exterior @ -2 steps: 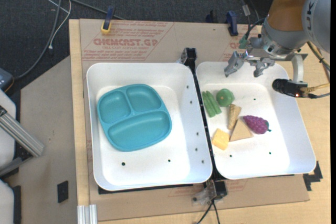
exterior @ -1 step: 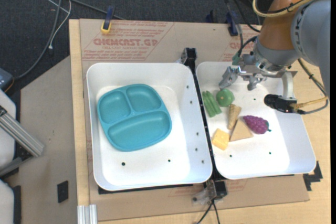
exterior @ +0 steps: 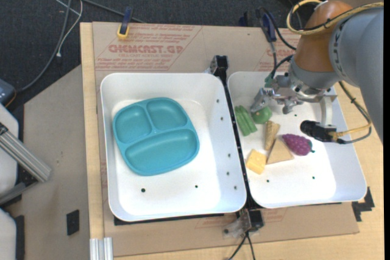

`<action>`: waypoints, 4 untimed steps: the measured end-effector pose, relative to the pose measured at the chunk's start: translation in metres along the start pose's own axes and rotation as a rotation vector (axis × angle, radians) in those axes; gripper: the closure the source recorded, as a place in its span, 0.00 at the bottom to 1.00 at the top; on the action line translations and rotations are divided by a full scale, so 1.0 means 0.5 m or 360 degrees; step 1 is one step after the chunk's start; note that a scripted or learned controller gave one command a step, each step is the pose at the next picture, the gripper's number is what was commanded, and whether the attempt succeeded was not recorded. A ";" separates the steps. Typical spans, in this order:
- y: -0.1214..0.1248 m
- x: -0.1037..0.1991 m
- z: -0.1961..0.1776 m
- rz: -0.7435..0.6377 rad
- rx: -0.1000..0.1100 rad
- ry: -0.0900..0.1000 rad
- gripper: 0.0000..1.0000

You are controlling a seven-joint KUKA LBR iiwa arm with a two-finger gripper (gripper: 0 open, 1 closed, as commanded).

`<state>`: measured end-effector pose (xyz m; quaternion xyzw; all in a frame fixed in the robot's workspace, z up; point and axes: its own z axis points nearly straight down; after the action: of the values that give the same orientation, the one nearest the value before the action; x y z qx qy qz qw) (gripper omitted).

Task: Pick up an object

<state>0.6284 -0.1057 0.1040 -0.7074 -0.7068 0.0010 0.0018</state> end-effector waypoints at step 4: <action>0.019 0.018 -0.172 -0.0003 -0.0010 -0.0002 1.00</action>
<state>0.6383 -0.0966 0.1900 -0.7068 -0.7074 -0.0009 -0.0008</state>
